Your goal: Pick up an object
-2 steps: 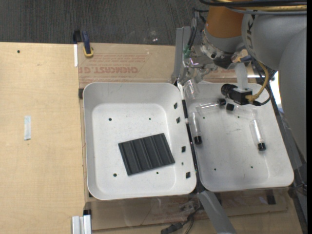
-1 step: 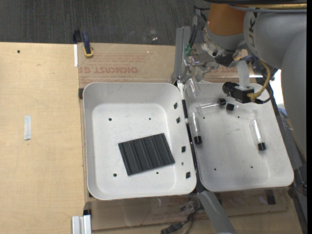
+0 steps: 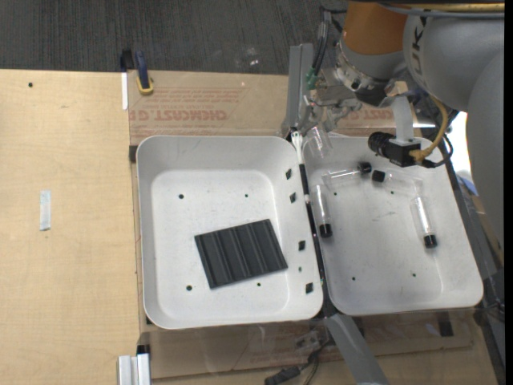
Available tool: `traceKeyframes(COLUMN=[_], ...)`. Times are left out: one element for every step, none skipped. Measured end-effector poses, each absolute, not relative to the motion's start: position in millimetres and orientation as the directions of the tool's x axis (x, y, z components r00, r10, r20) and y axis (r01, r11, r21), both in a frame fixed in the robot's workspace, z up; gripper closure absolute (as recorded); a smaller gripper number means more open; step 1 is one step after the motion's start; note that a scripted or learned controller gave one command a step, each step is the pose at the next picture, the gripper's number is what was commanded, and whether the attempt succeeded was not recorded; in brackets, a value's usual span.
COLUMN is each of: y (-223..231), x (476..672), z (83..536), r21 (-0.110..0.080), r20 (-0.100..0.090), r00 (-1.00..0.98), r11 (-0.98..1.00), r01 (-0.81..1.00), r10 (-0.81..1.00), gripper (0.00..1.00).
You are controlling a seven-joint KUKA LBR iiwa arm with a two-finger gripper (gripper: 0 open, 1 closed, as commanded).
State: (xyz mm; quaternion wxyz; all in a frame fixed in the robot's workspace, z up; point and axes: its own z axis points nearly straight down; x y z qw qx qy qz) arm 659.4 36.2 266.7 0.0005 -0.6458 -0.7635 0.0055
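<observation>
Camera view: the gripper [image 3: 321, 131] hangs at the right bin's [image 3: 449, 295] 11 o'clock corner; whether its pincer is wide or narrow, I cannot tell. Nothing looks lifted yet. Clear tubes [image 3: 322, 212] lie in that bin, a ridged black pad [image 3: 240, 253] in the left bin [image 3: 152, 239]. Picking remains.

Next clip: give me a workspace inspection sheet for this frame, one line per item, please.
Surface: wooden bench bearing left bin and right bin side by side.
Job's things: dark ribbed pad lying flat in left bin; three clear tubes with black caps in right bin.
Clutter: small grey strip on the bench at left.
Gripper: gripper above the right bin's far left corner; nothing seen between its fingers.
Cables: yellow cable by the wrist.
Surroundings: printed cardboard behind the bins; dark floor.
</observation>
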Motion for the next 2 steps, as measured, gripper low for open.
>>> traceKeyframes(y=[54.7,53.6], x=[658.7,658.9], z=[232.9,240.7], r21=[-0.003,-0.005], r20=[-0.001,-0.002], r00=[-0.171,-0.171], r11=[0.171,0.171], r01=[0.985,0.985], r10=[0.985,0.985], gripper=[1.00,1.00])
